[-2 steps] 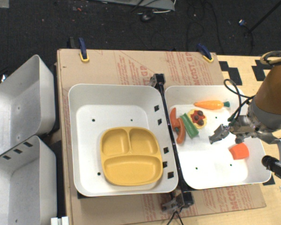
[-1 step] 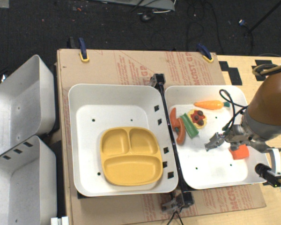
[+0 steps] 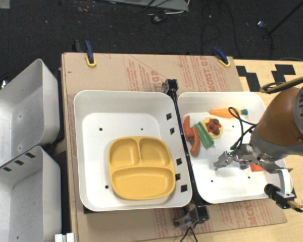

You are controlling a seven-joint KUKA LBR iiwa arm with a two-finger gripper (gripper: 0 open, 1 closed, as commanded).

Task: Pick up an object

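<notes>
The right bin (image 3: 227, 193) holds several toy foods. An orange carrot (image 3: 222, 113) lies near its far wall. A red sausage (image 3: 194, 144) lies along its left side, next to a green strip (image 3: 204, 135) and a round yellow and red piece (image 3: 213, 126). My gripper (image 3: 223, 161) is low over the bin floor near the middle, to the right of and nearer than the sausage, with a gap between them. Nothing shows in its grasp. A small red-orange piece (image 3: 256, 168) peeks out beneath the wrist.
The left bin (image 3: 86, 135) holds a yellow divided plate (image 3: 141, 167). A black divider (image 3: 182, 145) runs between the two bins. White tubs (image 3: 20, 115) stand off the bench at the left. The grey and orange arm (image 3: 283, 125) covers the right bin's right side.
</notes>
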